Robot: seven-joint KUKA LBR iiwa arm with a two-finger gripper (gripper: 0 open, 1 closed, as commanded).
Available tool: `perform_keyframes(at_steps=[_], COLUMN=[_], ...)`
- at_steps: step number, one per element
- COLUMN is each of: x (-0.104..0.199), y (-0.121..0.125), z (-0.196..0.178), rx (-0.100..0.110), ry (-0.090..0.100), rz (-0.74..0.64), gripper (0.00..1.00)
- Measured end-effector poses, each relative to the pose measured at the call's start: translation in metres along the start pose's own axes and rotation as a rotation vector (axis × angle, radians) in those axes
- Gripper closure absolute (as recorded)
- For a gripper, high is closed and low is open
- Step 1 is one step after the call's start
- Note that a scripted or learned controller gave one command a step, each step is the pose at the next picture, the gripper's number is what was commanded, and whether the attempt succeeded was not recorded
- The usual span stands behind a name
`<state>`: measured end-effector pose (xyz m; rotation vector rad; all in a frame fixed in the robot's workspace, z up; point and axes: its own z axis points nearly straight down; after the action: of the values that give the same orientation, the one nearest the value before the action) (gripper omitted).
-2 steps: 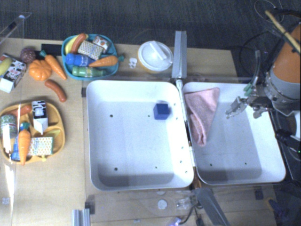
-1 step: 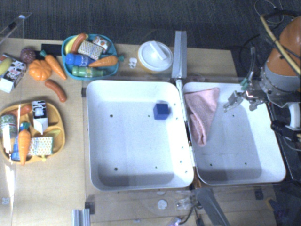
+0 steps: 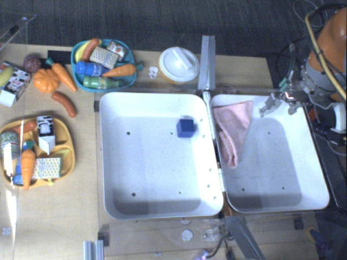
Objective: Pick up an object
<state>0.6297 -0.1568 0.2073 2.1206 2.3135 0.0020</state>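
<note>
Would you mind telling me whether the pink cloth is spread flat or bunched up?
Bunched up. The cloth lies crumpled with folds in the right bin, draped against its left wall, narrowing toward the near end.

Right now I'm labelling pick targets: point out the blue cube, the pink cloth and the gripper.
blue cube (image 3: 186,127), camera view, its top face.
pink cloth (image 3: 232,129), camera view, middle of the fabric.
gripper (image 3: 277,105), camera view, between its fingertips.

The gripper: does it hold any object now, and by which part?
Nothing is held. The gripper is open over the far edge of the right bin, apart from the pink cloth and the blue cube.
</note>
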Motion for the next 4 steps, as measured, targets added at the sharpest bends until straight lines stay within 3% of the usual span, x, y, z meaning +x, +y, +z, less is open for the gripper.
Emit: perform_keyframes(at_steps=[1, 2, 3, 4], x=[0.013, 0.032, 0.04, 0.046], y=[0.041, 0.042, 0.041, 0.042], z=[0.103, 0.114, 0.116, 0.117], rx=[0.002, 0.005, 0.005, 0.004], ry=[0.001, -0.016, -0.022, -0.015], rz=[-0.046, -0.288, -0.285, -0.253], gripper=[0.0, 0.0, 0.0, 0.0])
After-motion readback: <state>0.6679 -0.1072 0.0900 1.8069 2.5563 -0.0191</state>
